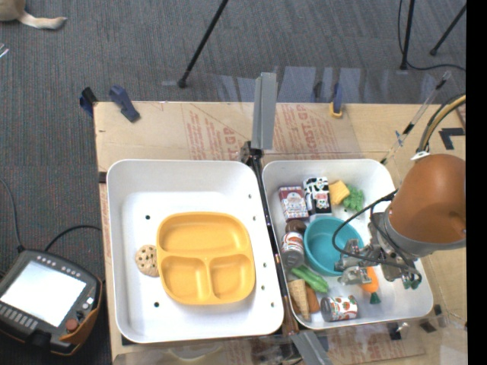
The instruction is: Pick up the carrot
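Hovering over the right bin (415,299), the gripper (364,272) sits directly above the carrot (370,282), which lies on the bin floor beside the teal bowl (329,243). Finger state: cannot tell. Left bin (129,204) holds a yellow tray (205,257).

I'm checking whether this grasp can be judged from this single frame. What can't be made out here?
- Gripper: in the camera view, the arm's wrist covers most of it; finger state cannot be judged.
- Carrot: just an orange bit peeks out under the gripper in the right bin; contact is unclear.
- Small can and box: labels too small to read.
- Teal bowl: its right side is hidden by the gripper.
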Robot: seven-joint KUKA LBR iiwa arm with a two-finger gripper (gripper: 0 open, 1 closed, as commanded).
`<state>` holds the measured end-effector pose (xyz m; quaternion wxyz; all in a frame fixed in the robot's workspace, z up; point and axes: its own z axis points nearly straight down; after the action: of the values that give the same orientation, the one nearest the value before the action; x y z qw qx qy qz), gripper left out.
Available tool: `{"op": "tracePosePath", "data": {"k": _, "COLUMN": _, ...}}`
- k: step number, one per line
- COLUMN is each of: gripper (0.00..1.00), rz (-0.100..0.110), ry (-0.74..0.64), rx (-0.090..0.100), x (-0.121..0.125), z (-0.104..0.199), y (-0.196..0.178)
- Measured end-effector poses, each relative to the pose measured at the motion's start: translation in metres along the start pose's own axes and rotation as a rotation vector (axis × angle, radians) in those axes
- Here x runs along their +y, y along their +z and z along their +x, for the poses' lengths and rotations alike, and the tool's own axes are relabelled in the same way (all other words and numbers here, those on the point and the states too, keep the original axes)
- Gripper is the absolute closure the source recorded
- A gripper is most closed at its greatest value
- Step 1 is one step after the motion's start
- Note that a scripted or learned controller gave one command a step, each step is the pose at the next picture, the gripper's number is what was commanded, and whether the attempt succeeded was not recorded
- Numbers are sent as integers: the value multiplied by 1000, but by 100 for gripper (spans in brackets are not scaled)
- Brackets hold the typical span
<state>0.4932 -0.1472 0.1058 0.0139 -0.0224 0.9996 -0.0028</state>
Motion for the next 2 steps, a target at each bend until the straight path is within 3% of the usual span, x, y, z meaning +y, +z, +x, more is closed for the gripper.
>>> {"op": "tracePosePath", "data": {"k": 1, "gripper": 100, "rz": -4, "ry": -258, "rx": 9, "x": -4, "z": 5, "y": 11}}
{"op": "tracePosePath", "data": {"k": 2, "gripper": 100, "rz": -7, "ry": -383, "rx": 10, "x": -28, "z": 0, "y": 11}}
